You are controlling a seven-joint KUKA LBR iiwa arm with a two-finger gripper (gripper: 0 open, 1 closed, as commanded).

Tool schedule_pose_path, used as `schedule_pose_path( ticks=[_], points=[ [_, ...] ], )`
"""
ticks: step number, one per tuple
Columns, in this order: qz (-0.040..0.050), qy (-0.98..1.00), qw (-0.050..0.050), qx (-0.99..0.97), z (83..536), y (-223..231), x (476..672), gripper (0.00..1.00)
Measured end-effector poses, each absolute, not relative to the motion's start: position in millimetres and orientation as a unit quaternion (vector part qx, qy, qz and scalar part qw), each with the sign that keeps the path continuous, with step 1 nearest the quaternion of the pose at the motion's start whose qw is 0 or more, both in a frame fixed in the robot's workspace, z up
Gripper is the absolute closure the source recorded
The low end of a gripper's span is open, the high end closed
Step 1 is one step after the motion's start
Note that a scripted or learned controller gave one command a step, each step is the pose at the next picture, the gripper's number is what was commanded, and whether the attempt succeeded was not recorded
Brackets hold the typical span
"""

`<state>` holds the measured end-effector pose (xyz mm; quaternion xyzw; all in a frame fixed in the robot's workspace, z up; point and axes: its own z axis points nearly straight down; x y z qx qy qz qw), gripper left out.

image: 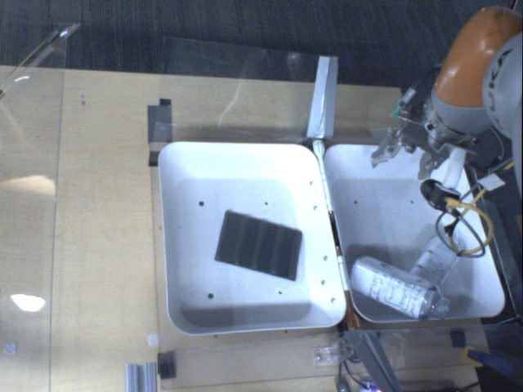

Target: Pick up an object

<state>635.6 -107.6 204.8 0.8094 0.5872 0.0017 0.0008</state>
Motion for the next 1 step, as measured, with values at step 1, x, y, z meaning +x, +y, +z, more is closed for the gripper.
schedule_pose_path(
  ticks=[1],
  points=[
    [0.0021, 0.636, 0.003, 0.772, 270.3, -179.8, 624.7, 0.00]
  ],
)
